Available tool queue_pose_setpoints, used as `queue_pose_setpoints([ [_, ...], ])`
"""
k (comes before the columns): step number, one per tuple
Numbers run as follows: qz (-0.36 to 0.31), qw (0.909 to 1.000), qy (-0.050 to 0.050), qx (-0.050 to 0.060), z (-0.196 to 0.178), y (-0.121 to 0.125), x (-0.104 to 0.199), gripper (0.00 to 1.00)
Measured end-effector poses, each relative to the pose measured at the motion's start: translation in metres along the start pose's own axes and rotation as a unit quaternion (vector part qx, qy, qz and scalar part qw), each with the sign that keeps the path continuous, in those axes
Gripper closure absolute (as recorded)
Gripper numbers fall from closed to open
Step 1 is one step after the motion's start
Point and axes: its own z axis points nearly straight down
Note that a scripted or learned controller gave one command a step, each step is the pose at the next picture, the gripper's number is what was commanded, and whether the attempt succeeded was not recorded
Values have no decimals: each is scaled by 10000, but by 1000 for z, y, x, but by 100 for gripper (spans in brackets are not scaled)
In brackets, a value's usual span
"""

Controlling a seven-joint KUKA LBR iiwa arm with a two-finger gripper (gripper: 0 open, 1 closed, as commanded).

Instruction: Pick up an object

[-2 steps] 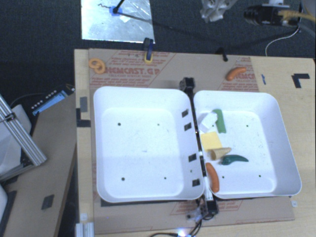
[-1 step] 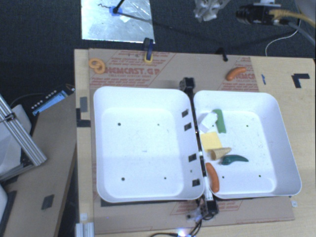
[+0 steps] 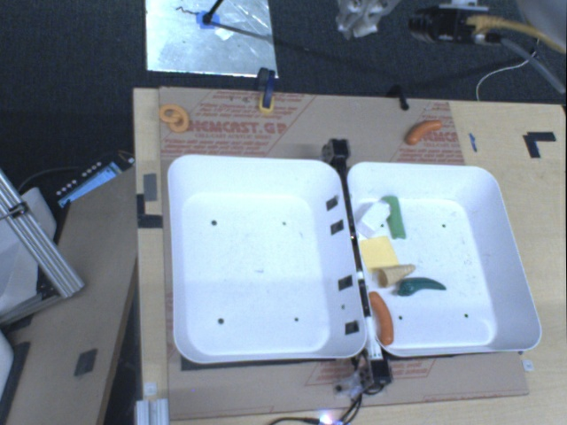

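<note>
Camera view looks down on two shallow white plastic bins with rounded corners, side by side on a cardboard-covered bench. The right bin [image 3: 496, 237] holds a cluster along its left side: a green stick [image 3: 393, 217] beside a white scrap [image 3: 374, 215], a flat yellow block [image 3: 378, 253], a tan cone-like piece [image 3: 395, 274], a dark green pepper shape [image 3: 419, 285] and an orange sausage shape [image 3: 382, 317]. The left bin [image 3: 257, 255] is smooth and matte. The gripper [image 3: 361, 27] hangs at the top edge, pale and blurred; I cannot tell whether its tips are apart.
</note>
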Motion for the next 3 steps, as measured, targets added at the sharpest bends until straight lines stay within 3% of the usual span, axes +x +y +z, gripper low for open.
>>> queue_pose_setpoints([
  [1, 56, 10000, -15, 3, 0, 0, -84, 100],
  [3, 8, 10000, -2, -1, 0, 0, -53, 100],
])
